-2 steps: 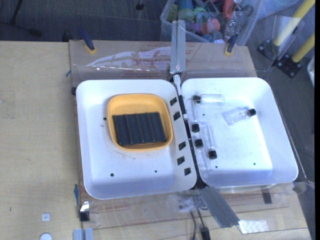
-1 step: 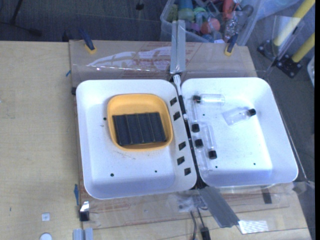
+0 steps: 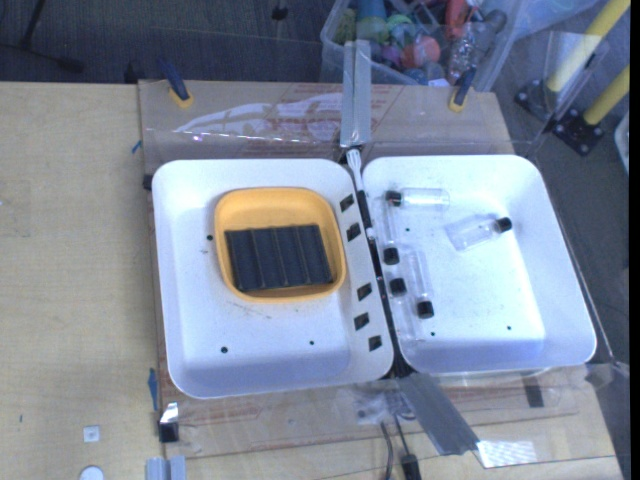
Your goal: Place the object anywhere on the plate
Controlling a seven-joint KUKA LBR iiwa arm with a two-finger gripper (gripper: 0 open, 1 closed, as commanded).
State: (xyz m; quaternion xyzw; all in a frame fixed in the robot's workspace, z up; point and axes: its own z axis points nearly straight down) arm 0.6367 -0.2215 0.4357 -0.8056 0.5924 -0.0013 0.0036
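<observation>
Currently, tool: whether apart or together cannot be told.
Block: a dark ribbed block (image 3: 278, 258) lies flat on the plate, within its rim.
Plate: a yellow plate (image 3: 229, 215) with rounded corners sits in the left bin, towards that bin's far edge.
Left bin: white and shallow (image 3: 260, 363), set on the right half of the desk, touching the right bin along a shared edge.
Right bin: white (image 3: 520, 308), holding clear vials with black caps; one vial (image 3: 418, 198) lies near the far edge, another (image 3: 478, 230) lies tilted near the middle, and more (image 3: 410, 283) lie along the edge beside the left bin.
Desk: pale wood (image 3: 70, 268), bare along its left side; a clear sheet (image 3: 260, 118) is held at the far edge by blue clamps (image 3: 178, 90).
Room: a clear tote of coloured toys (image 3: 420, 18) stands beyond the desk's far edge on dark floor (image 3: 150, 18); a yellow tube (image 3: 600, 18) leans past the far right corner.
</observation>
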